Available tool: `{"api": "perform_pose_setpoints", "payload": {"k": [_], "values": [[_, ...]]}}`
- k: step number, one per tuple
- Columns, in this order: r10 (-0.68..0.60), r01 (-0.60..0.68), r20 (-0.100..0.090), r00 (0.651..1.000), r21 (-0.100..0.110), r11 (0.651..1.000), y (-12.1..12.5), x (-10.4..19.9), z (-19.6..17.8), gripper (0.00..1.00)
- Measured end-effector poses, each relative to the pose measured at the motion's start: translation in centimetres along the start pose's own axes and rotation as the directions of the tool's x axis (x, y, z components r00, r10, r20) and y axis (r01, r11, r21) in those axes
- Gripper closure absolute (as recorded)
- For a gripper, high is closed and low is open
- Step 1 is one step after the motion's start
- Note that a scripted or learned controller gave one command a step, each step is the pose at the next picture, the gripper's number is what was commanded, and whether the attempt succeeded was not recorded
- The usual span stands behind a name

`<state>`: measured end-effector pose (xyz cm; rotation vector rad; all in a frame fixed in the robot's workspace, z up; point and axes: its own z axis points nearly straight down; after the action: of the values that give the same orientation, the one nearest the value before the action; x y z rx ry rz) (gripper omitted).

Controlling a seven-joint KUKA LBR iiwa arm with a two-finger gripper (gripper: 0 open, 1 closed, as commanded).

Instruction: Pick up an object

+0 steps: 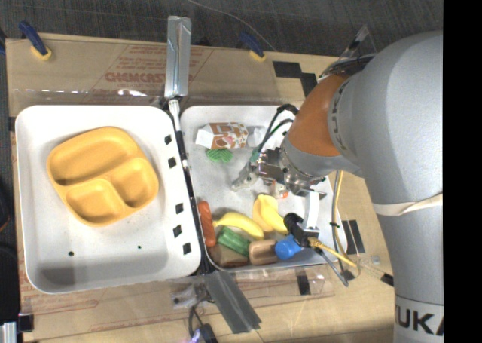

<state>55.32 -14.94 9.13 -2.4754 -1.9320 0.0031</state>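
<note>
Your right bin [226,117] holds toy food, incl. banana [239,222]; left bin [30,183]: yellow divided tray [102,174]. Gripper [260,170] state unclear. Arm [392,145] reads "KUKA".

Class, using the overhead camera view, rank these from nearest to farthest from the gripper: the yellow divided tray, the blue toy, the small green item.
Measured from the gripper:
1. Small green item, just up-left, right bin.
2. Blue toy, below, right bin's bottom edge.
3. Yellow divided tray, left bin.
</note>
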Motion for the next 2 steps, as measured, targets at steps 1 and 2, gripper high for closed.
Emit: {"api": "perform_pose_setpoints", "payload": {"k": [1, 2], "values": [[-0.003, 0.003, 0.0, 1.0, 0.003, 1.0, 0.0, 0.0, -0.9, 1.0], [0.057, -0.057, -0.001, 0.998, 0.0, 0.998, 1.4, 2.5, -4.9, 1.0]]}}
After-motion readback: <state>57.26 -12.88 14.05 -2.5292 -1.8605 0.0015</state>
